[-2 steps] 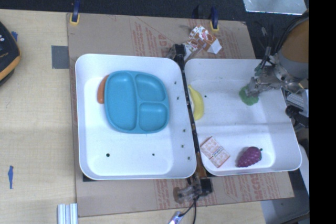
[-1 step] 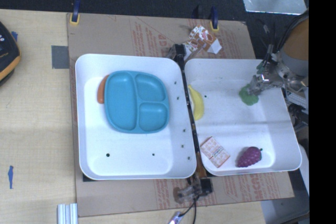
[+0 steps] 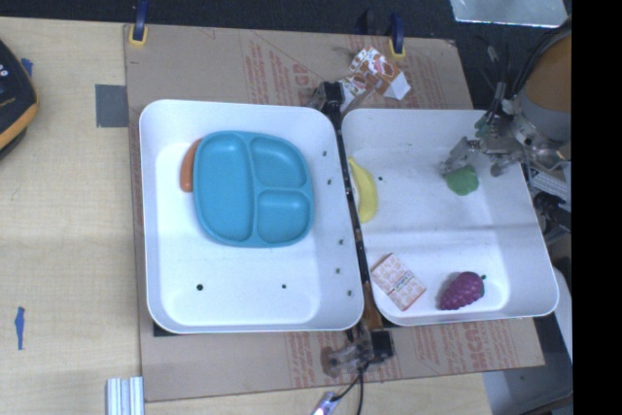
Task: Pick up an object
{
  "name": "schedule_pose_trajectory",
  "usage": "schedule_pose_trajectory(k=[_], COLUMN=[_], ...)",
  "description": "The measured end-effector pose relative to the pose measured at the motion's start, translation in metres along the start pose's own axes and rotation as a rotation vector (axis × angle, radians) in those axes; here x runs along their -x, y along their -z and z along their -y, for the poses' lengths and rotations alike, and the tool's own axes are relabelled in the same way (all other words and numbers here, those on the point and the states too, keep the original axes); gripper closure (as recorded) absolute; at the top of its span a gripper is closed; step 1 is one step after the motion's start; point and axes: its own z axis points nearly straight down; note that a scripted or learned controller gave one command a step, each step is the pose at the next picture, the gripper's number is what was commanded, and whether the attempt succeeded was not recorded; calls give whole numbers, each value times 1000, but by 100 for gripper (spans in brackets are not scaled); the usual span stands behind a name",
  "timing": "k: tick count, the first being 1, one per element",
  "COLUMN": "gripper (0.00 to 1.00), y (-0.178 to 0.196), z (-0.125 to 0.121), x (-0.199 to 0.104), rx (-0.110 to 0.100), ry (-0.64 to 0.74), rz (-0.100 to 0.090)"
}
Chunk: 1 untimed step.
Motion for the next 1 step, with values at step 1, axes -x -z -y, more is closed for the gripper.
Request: schedule_pose_trajectory(k=[1], gripper=[100], y=[11], z=[0], x=[1], rx=[1], ry=[2], rz=[1])
